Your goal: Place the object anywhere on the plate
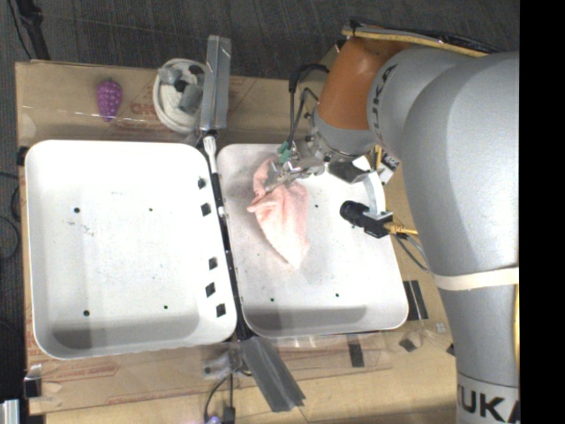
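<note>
Tool (287, 168) at pink cloth (282, 212), right bin (353, 312)

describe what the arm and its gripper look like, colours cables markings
The arm is bulky, rounded and light grey, with an orange band above the wrist and dark KUKA lettering low on its base. Thin black cables loop beside the wrist. The gripper is small, metallic, with greenish parts.

Pink cloth (282, 212), crumpled, hanging pointed-end down, over right bin's upper-middle
</note>
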Action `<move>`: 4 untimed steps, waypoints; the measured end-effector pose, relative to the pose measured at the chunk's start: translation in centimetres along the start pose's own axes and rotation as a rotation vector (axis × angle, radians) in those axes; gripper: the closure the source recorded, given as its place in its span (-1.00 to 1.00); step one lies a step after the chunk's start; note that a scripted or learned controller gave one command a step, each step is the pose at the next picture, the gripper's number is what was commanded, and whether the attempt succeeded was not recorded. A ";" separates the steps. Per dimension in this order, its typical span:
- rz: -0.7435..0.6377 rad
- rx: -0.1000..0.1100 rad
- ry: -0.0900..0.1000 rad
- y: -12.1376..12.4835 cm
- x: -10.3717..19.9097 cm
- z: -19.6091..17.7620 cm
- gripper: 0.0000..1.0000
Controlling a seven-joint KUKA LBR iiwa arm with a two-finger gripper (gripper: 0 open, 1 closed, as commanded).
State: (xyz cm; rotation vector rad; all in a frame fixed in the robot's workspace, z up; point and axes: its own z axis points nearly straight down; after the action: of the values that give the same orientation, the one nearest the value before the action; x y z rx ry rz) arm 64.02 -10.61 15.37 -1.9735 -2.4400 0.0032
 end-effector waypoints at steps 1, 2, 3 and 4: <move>-0.019 -0.001 -0.001 -0.1 0.9 -5.6 1.00; -0.027 -0.001 -0.001 0.0 1.0 -7.7 1.00; -0.432 0.001 0.000 -0.4 6.9 -7.8 1.00; -0.837 0.002 0.000 -2.0 11.5 -6.9 1.00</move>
State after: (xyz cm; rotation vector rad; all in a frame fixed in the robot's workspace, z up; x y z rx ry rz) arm 59.66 0.23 22.27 -0.8113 -3.0300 0.0033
